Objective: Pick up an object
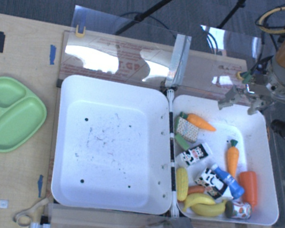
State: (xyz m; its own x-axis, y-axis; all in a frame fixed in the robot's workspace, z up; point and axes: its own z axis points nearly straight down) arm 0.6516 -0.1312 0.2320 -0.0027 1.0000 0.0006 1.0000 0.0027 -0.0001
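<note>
Tool (240, 103) hangs over the far edge of the right bin (272, 176), its two fingers spread apart with nothing between them, so it is released and carries nothing. Everything it could pick lies nearer in that bin: an orange carrot (201, 122) at the far left, a second carrot (232, 159) further right, a blue bottle (228, 182), two black-and-white cow blocks (195, 155), a corn cob (181, 183) and a banana (204, 204) near the front. The left bin (110, 143) holds no items.

The main risk, as I judge it, is the crowding. The front items touch and overlap, so descending fingers could land on top of one, or pinch two and drop both. The rounded carrots could roll or squirt out of a closing grip. The tool also sits close to the bin's far wall, so a straight drop from there could strike the rim instead of reaching anything.
</note>
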